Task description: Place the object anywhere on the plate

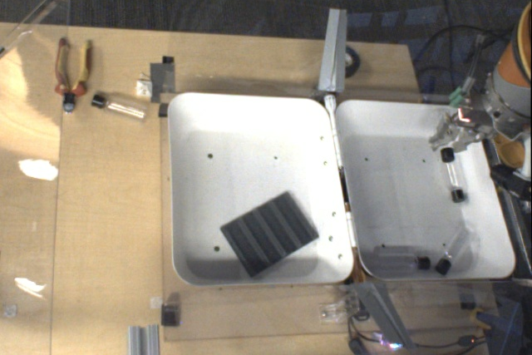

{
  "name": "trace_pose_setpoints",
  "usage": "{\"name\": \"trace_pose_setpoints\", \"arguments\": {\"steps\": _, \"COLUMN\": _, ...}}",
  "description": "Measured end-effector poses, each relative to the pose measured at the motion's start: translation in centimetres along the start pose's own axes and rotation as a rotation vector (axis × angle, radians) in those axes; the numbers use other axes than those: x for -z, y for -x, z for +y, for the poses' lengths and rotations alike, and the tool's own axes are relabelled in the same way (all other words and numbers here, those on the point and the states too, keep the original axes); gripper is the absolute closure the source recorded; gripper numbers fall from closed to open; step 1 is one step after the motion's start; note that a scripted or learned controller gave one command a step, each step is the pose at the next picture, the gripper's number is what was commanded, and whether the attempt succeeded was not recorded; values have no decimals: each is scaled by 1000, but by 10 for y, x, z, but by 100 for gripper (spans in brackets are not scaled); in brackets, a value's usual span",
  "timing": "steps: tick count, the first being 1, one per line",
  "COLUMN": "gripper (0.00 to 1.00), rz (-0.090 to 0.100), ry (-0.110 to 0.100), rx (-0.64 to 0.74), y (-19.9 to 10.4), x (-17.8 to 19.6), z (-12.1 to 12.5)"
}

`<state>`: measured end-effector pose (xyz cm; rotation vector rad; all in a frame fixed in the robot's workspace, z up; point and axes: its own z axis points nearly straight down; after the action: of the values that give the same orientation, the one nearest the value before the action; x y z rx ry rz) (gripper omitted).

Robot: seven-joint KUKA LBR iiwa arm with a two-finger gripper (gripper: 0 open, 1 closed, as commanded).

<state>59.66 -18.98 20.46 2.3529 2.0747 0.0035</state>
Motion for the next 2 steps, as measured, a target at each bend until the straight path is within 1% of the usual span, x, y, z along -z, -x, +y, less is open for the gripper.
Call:
{"name": "trace_pose_setpoints", "arguments": {"steps": 1, "gripper": 100, "rz": 1, "ry": 1, "rx": 288, "y": -85, "x": 27, "z": 63}}
{"name": "trace_pose_setpoints", "arguments": {"steps": 2, "gripper": 100, "rz": 3, "ry": 1, "rx": 492, "y": -220, "x": 18, "z": 46}}
